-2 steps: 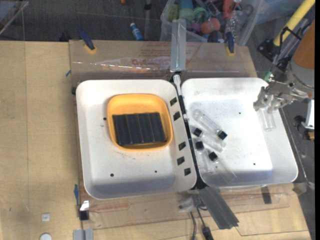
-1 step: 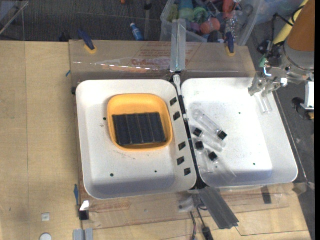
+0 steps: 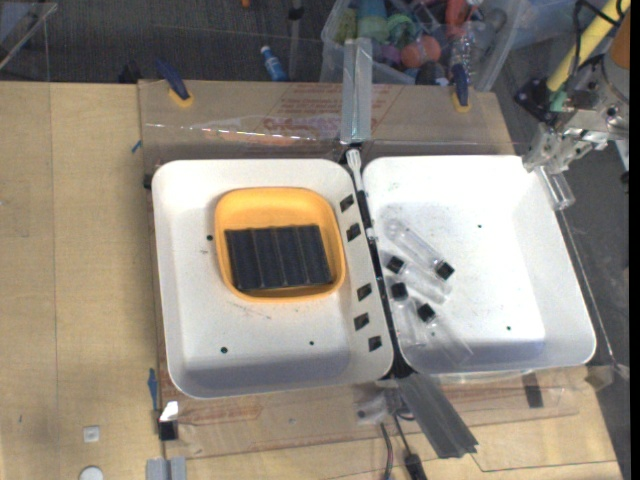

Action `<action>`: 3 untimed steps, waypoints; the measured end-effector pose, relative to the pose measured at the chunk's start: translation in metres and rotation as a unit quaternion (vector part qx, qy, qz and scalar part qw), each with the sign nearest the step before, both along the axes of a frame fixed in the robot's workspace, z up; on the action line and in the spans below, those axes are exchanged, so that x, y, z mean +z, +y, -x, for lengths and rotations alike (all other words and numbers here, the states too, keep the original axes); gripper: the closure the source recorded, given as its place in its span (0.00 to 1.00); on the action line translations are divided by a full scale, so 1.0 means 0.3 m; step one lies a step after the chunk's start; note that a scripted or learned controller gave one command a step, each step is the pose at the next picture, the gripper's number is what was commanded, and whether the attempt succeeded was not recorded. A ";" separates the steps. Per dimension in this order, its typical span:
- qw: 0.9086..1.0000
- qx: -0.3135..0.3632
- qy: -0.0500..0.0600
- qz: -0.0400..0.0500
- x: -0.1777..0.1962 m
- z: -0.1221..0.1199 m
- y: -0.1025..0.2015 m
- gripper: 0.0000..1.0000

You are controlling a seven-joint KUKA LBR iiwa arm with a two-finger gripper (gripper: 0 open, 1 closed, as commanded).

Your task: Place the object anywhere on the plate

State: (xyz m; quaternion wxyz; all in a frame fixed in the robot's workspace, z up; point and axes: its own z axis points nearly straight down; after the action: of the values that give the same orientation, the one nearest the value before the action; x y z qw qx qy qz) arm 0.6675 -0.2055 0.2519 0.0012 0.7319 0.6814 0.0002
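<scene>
On left bin: yellow plate [image 3: 279,243] holding dark object [image 3: 277,257] | gripper [image 3: 560,153] top right, grip state unclear

My gripper [image 3: 560,158] is silver and grey, with bits of yellow and black above it. Just beside it is a white bin [image 3: 520,268] with tiny black dots. In that bin lies a see-through thing [image 3: 420,268] with small black blocks on it. Farther from my gripper is another white bin [image 3: 190,298]. A yellow-orange plate [image 3: 225,213] sits in it, and on the plate is a black block [image 3: 278,258] with stripes. The bench [image 3: 70,268] is light brown like wood. Far behind is a clear box [image 3: 420,18] full of red, blue and green toys.
</scene>
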 end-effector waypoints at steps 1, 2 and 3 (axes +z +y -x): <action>0.986 0.167 -0.001 0.001 0.070 -0.001 -0.043 1.00; 0.957 0.291 -0.002 0.002 0.267 0.007 -0.055 1.00; 0.901 0.433 -0.003 0.003 0.424 -0.003 -0.054 1.00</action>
State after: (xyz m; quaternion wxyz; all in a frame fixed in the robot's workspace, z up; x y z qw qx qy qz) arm 0.6683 -0.2216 0.3791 0.0051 0.3642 0.9313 0.0005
